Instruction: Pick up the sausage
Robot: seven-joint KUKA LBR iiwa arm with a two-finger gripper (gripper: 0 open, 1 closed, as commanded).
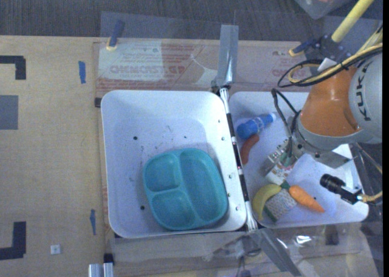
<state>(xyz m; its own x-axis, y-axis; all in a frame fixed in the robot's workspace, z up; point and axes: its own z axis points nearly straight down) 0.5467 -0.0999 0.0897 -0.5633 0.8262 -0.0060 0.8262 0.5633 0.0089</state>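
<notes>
Claw [281, 163] hangs low over the right bin [355, 212], below the arm's orange band [325, 112], and its metal tip is too cluttered to read; I cannot tell how it is set, and nothing shows held in it. Just to its left lies the sausage [248, 147], a short reddish-brown piece on the bin floor, close against the divider between the two bins, its upper end touching or nearly touching the blue bottle [252, 126].

Sausage looks like a toy piece: probably light, smooth-skinned and rounded, so it may roll or squirt out of a pinch. My judgement is to take it across its narrow middle, with the pinch running across its long axis. The near wall and the bottle leave little room on that side, so a clean descent will need care.

Counted outward in the right bin: one sausage, one blue bottle, one orange carrot [306, 198], one yellow fruit [265, 200] at the front, and one small grey speckled block [279, 206] between the fruit and the carrot. The left bin [121, 112] holds one teal divided plate [184, 188] with three compartments. Both bins sit on the wooden bench [48, 166].
</notes>
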